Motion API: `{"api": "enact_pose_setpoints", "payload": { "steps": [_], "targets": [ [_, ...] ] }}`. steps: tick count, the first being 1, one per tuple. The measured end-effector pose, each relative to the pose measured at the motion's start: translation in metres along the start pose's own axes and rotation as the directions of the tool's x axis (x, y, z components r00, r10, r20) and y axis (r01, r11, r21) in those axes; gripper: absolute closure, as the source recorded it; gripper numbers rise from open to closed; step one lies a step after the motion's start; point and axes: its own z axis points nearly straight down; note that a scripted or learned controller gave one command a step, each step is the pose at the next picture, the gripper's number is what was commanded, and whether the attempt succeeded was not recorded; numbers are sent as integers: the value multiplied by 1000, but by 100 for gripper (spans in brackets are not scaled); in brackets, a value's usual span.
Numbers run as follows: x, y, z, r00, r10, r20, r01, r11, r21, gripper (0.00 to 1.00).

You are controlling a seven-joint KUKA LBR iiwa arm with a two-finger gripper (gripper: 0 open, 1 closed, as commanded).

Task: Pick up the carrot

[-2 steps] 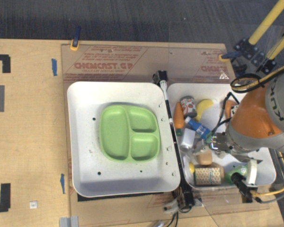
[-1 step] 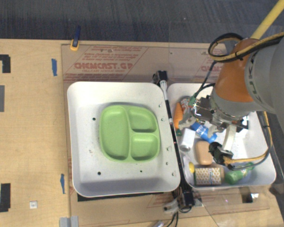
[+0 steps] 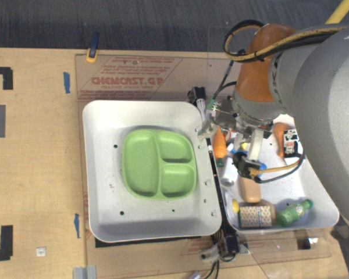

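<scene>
Gripper (image 3: 235, 137) low in the right bin (image 3: 314, 182), just beside the carrot (image 3: 220, 143) at the left wall; I cannot tell how it is set, and I judge crowding clutter may spoil my pick.

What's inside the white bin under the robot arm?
The right bin holds a carrot, a patterned can, a green bottle and a tan piece. The arm covers its upper part, so more could hide there.
</scene>
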Motion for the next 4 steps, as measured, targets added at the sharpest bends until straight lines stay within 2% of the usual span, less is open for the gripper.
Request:
{"api": "enact_pose_setpoints", "payload": {
  "steps": [1,2,3,4],
  "targets": [
    [-69,27,0,981,192,4,-192,981,-4,0],
    [-27,-11,0,985,173,0,-173,985,9,0],
    [-29,-10,0,984,176,3,-176,984,8,0],
    [-44,-33,0,983,183,3,-183,983,6,0]
  ]
}}
